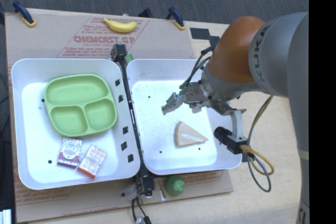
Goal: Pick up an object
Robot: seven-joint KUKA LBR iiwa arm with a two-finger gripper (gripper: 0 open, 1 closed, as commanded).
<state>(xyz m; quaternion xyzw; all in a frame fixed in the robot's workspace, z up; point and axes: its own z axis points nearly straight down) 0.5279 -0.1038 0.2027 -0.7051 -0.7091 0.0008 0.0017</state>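
**Claw poised above the wedge**

The grey two-finger gripper (171,103) hangs spread and empty, just above-left of the tan wedge-shaped block (188,135) in the right-hand shallow white bin (157,68). Descending from here, its fingers may miss the wedge or nudge it aside.

The grey arm (278,55) reaches in from the right, its orange band (239,50) bulging just above the wrist. Below it the gripper (172,104) points leftward and slightly downward, low in the scene, with nothing visible between its jaws. Cables loop from the wrist toward the lower right.
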